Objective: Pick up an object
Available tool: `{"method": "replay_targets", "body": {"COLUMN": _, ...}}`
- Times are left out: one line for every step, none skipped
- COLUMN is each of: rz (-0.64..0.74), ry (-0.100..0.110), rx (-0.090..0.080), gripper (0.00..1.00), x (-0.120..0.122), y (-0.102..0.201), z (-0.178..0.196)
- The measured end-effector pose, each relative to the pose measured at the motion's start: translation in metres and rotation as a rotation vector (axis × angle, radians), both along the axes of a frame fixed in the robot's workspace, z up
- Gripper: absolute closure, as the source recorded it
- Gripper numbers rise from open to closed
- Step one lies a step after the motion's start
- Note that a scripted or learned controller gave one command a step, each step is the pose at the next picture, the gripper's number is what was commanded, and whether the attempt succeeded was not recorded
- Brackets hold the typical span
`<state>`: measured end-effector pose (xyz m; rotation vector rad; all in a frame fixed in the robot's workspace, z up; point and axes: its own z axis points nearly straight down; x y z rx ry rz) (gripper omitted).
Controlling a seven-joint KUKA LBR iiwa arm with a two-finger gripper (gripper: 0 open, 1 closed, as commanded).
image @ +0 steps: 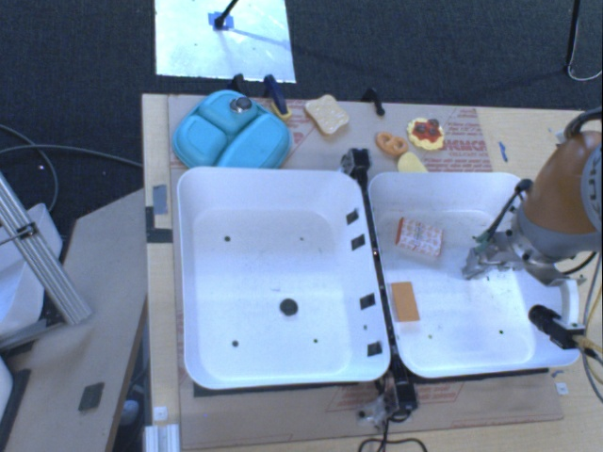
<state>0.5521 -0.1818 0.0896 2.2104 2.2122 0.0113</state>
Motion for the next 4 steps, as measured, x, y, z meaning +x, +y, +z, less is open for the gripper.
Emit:
{"method": "replay_targets", "body": {"rz": 0.006, "ry": 0.019, "rx": 0.009, "gripper": 1.00, "x": -0.062, "y": 0.073, "z": 0.009}}
{"method": "replay_targets", "body": {"rz": 0.007, "ry": 0.003, "rx": 0.002, "gripper": 1.00, "x": 0.055, "y": 0.055, "z": -0.003}}
{"method": "replay_targets", "body": {"rz": -0.005, "ry": 0.000, "rx": 0.002, "gripper": 1.00, "x": -0.054, "y": 0.026, "z": 0.000}}
{"method": "replay_targets", "body": {"rz": 0.000, "ry": -0.006, "rx": -0.007, "gripper": 1.00, "x": -0.060, "y": 0.052, "z": 0.000}}
